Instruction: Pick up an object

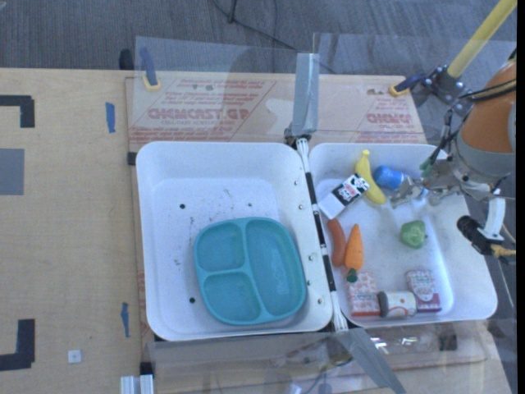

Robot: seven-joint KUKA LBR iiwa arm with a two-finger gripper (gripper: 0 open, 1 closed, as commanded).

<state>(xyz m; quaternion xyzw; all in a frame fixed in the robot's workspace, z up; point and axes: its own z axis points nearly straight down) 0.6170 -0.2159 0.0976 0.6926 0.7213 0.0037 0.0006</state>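
In the right bin [484, 290], near its upper right side, the gripper [417, 189] hangs at the end of the grey arm [484, 138] that comes in from the right, its metal tips low over the white floor just beside the blue object [388, 176] and above the green round object [413, 234]. The metal parts there blur together, so I cannot tell how the gripper is set, and nothing can be made out in its grasp. The blue object lies next to a yellow banana [369, 179], which stands roughly upright along the bin's upper middle, and a small black-and-white toy [351, 190] rests against the banana's left side, on top of a white card [331, 203] that touches the wall between the bins. Lower down, an orange carrot [354, 249] lies beside a reddish sausage-shaped piece [336, 240], the two nearly parallel and close to the dividing wall. Along the near edge of this bin sit two pink patterned packets [361, 290] (one left, one right) with a small white-and-red tube [398, 304] between them. The left bin [164, 187] holds a teal divided plate [248, 271] with three compartments, set toward its lower right corner. Both bins rest on a wooden bench [66, 245].
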